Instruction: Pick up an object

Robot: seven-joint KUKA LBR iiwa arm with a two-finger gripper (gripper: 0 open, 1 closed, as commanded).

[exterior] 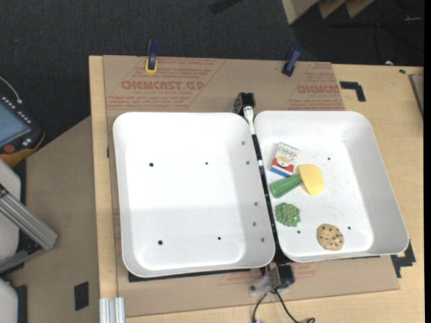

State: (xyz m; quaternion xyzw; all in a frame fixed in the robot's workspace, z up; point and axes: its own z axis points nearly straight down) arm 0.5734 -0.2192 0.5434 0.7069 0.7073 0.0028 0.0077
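The right bin (363, 153) holds several small items near its left side. A small white carton with red and blue print (285, 159) lies uppermost. Below it a green cylinder (285, 185) touches a yellow wedge-shaped piece (312, 179). A green bumpy ball (287, 214) sits lower, and a tan cookie with dark chips (330, 237) lies near the bin's front wall.
The left bin (135, 180) shows only small dark dots on its floor. Both bins rest on a cardboard sheet (202, 79) held by two blue clamps (152, 56) at the back. A black fitting (244, 102) sits between the bins at the back.
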